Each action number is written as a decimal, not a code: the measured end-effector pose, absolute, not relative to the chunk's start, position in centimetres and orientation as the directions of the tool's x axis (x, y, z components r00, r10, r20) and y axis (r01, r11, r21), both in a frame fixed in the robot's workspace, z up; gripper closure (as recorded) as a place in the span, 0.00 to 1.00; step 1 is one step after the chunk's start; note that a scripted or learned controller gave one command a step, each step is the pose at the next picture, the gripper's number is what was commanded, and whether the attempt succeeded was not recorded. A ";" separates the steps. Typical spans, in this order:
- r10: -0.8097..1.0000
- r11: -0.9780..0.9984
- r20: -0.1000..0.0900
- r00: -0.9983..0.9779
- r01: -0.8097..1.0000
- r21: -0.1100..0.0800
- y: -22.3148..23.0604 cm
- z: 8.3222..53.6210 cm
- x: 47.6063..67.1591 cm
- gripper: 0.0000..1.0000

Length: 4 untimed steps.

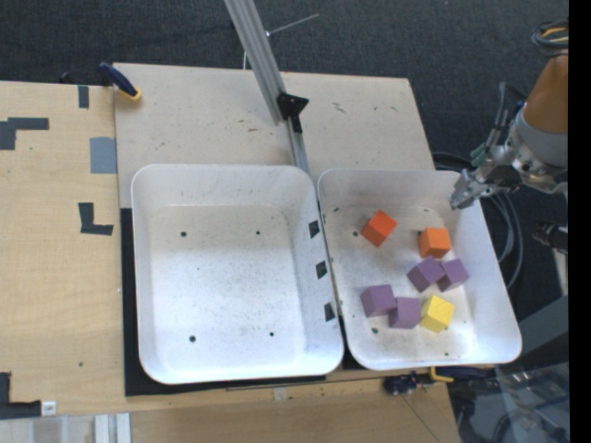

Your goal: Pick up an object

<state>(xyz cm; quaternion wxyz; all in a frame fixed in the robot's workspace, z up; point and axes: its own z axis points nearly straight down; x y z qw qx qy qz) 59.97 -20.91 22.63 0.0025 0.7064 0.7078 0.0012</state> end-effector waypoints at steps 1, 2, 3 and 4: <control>1.000 0.001 -0.001 -0.001 1.000 -0.003 -20.9 20.7 60.0 1.00; 1.000 0.005 0.001 -0.005 1.000 -0.002 -15.9 20.0 60.2 1.00; 1.000 0.006 0.001 -0.006 1.000 -0.002 -11.3 19.8 59.8 1.00; 1.000 0.007 0.001 -0.007 1.000 -0.003 -6.1 19.3 59.7 1.00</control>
